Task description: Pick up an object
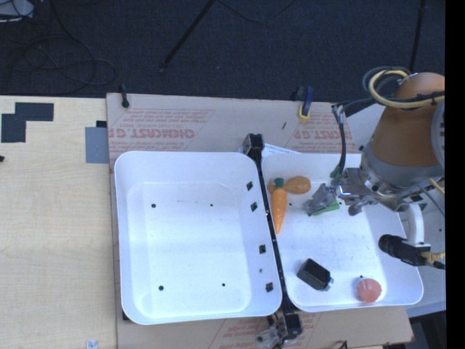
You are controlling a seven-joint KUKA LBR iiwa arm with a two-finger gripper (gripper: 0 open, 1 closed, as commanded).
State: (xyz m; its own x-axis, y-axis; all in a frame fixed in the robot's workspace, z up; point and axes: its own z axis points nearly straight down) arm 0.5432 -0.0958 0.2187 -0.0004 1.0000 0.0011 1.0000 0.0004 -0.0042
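Orange and grey at the right edge: arm [407,133] reaching in over the right bin [396,297], wrist bent down toward the bin's far half. At its tip the gripper [325,198], low over the white floor, metal parts pointing left; state of the pincer impossible to tell from this angle, and nothing clearly caught in it. Just under and beside the tip, a small green piece [328,207], touching or very nearly touching the metal, hard to say which. Left of the gripper, near but apart, a rounded orange-yellow object [297,185]. Just left of that, against the divider between the bins, a toy carrot [278,208], orange with a green top, lying lengthwise with the top at the far end. In the near part of the same bin, a small black block [314,275], tilted, and to its right a pinkish-red ball [368,290] close to the near wall. On the left, the left bin [131,195], white, on brown cardboard [182,126] printed with red lettering. Pale wooden bench [51,224] further left.
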